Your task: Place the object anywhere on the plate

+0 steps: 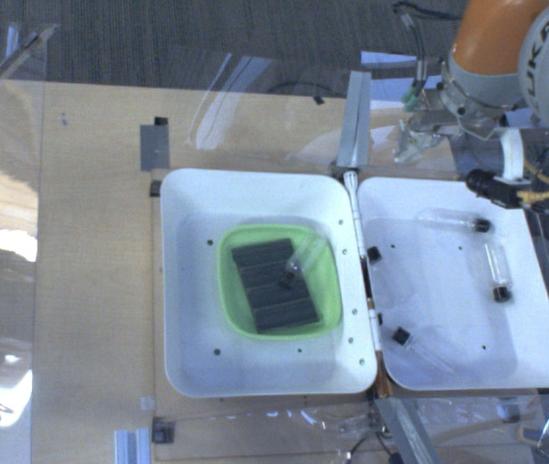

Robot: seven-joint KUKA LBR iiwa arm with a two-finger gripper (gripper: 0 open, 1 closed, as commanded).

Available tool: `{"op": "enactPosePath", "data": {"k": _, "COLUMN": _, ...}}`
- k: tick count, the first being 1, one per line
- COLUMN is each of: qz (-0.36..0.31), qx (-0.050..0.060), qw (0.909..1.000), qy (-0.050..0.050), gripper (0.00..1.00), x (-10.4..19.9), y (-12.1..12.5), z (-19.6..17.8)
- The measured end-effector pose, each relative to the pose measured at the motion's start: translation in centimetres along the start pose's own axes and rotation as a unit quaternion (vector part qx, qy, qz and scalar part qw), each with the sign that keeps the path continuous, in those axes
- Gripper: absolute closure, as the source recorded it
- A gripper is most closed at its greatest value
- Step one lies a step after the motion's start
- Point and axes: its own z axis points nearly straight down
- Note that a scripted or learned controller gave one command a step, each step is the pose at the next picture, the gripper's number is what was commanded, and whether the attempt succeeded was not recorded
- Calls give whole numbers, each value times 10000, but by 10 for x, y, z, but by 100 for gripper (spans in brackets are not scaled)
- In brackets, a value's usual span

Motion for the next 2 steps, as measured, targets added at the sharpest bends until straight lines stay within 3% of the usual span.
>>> {"op": "enactPosePath", "data": {"k": 1, "qz": -3, "qx": 3, "qw": 10000, "qy": 0, "gripper": 0, "x": 0, "y": 0, "z": 0}}
{"op": "enactPosePath", "data": {"k": 2, "qz": -1174, "qx": 33, "qw": 9931, "qy": 16, "gripper": 0, "x": -55, "y": -9, "z": 42}}
